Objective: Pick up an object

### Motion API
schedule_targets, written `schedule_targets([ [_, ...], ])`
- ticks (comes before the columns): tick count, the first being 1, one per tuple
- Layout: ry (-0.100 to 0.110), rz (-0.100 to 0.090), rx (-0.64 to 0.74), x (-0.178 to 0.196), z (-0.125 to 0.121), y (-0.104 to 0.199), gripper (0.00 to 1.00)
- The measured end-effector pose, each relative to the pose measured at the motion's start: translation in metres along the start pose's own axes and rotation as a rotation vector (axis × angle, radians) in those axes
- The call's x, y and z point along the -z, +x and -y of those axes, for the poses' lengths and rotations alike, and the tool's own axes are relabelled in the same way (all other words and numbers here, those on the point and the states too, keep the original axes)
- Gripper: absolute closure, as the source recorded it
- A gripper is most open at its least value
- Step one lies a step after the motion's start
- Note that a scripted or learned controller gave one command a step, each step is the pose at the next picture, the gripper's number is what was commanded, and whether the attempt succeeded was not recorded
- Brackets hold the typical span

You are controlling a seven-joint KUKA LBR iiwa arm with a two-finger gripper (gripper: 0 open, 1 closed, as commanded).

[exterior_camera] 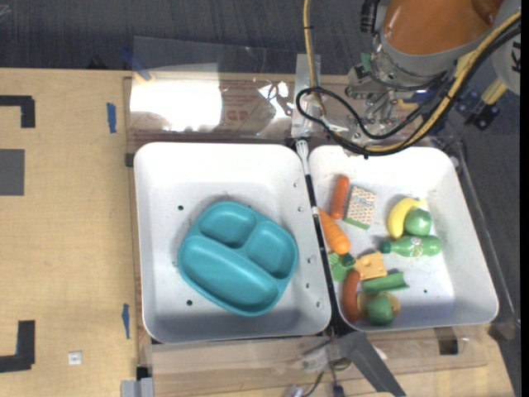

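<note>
Camera view gives you the two bins from above, so start at the near edge. Closest to you in the right bin (463, 222) sit a green apple-like piece (380, 308) and a reddish sausage shape (351, 294), with a green stick (385, 283) and a yellow wedge (371, 265) touching just behind them. Farther in you see one carrot (335, 234), a second, more upright carrot (340, 193), a speckled pastel block (360, 206), a banana (402, 212) against a green ball (419, 222), and a green bottle shape (412, 246) lying flat. The left bin (165, 180) holds a teal divided tray (238, 257), tilted, with nothing in its compartments. Beyond the right bin's far rim the gripper (378, 114) hangs above the bench, carrying nothing you can see; whether its jaws are spread or closed you cannot tell among the yellow and black cables (331, 106). Above it sits the arm's orange band (442, 11). A glossy clear sheet (207, 98) lies behind the left bin.
</note>
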State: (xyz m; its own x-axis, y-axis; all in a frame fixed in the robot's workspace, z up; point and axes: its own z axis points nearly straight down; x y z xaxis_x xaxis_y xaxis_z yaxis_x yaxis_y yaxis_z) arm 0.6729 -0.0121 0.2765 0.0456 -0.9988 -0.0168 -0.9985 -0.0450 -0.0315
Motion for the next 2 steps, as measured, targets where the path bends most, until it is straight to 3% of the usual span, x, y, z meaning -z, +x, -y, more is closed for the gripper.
schedule_targets([
  [2,0.018,0.008,-0.008,0.025,0.004,-0.003,1.0],
])
